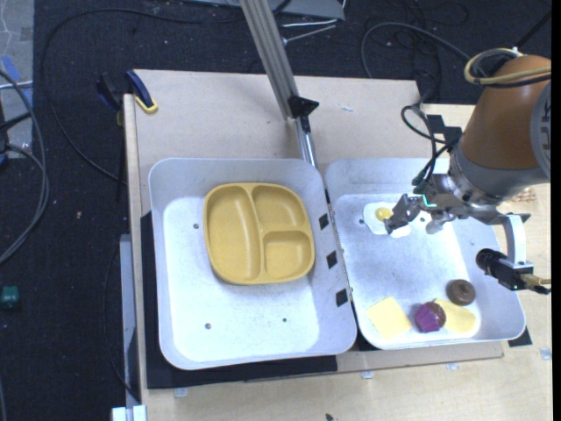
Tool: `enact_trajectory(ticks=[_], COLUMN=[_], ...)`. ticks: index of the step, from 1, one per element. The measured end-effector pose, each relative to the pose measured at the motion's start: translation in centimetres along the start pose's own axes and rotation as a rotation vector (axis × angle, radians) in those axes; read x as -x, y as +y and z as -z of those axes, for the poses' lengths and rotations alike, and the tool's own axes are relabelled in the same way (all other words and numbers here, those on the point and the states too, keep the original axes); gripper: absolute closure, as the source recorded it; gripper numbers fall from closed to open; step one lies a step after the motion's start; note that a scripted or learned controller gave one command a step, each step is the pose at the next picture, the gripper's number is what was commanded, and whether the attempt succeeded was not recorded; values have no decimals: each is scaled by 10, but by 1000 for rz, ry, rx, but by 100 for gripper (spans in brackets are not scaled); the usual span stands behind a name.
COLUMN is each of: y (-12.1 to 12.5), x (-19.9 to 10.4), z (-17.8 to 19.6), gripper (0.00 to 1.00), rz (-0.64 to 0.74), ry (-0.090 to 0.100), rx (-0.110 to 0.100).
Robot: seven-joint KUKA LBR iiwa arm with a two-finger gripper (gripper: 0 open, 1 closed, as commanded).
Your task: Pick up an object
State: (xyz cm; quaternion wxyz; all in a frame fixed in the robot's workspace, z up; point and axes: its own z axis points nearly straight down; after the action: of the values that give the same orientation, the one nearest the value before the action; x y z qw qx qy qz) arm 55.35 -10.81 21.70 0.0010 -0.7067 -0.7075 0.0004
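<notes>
Cut off by the picture's right edge: the arm (513, 121), its base out of frame. Partly covered by the tool (414, 217) — the fried egg toy (379, 215) near the right bin's (399, 178) far left corner. Too small and cluttered to tell: how the tool's fingers stand — open or closed.

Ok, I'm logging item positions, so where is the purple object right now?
In the camera view, the purple object lies in the right bin near its front edge, between a pale yellow square and a pale yellow piece, just below a small brown round item.
</notes>
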Motion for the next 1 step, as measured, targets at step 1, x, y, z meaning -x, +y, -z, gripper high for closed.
enact_trajectory(ticks=[1], y=[0], x=[0], z=[0], gripper=[0], rz=[0], ry=[0], rx=[2])
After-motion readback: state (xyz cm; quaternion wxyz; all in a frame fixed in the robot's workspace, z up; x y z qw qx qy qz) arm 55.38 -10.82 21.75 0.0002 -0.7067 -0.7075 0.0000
